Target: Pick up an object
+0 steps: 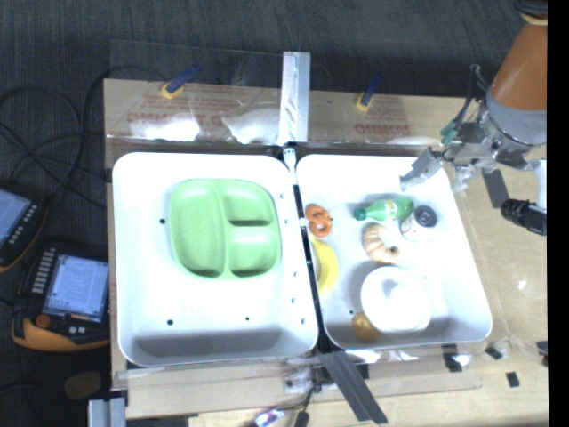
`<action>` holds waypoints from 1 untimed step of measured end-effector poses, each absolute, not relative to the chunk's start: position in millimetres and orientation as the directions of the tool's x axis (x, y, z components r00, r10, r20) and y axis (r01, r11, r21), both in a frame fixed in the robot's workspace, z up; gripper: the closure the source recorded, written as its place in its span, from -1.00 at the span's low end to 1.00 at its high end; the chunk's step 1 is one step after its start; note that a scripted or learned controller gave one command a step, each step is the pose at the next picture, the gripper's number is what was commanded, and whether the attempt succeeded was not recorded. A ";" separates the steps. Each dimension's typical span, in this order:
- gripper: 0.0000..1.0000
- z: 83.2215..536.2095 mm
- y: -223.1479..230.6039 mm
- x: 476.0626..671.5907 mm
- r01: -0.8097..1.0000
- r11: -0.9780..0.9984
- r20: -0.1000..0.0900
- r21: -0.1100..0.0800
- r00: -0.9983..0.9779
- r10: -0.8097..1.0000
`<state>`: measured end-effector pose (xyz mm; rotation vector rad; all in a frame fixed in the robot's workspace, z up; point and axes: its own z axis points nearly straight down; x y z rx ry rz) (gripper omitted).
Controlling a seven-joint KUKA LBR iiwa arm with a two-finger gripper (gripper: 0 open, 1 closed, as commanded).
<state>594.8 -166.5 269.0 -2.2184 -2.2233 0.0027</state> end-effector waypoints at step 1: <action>-1.00 174.4 -119.3 602.4 0.988 0.156 0.001 -0.003 -0.156 0.988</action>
